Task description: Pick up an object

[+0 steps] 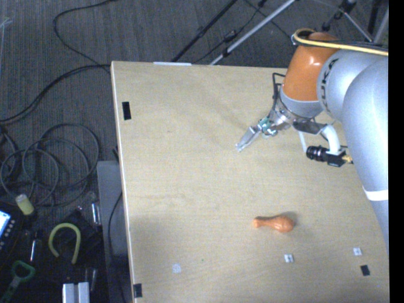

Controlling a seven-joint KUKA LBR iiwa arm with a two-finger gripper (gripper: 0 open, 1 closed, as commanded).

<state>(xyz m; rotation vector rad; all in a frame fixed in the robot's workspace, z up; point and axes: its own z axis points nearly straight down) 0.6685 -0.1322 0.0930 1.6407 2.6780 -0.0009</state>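
Note:
A small orange, gourd-shaped object (275, 223) lies on its side on the tan bench top (183, 188), toward the lower right. My gripper (245, 142) hangs over the bench's upper middle, pointing down and to the left from the orange-banded wrist (306, 74). It is well above and behind the orange object, about a hand's width away, and touches nothing. Nothing shows at its tip.
Small dark and white markers (288, 257) dot the bench near its lower right and left edges. Off the bench's left edge, cables (50, 163) and tools lie on the floor. Tripod legs (271, 14) stand behind the far edge.

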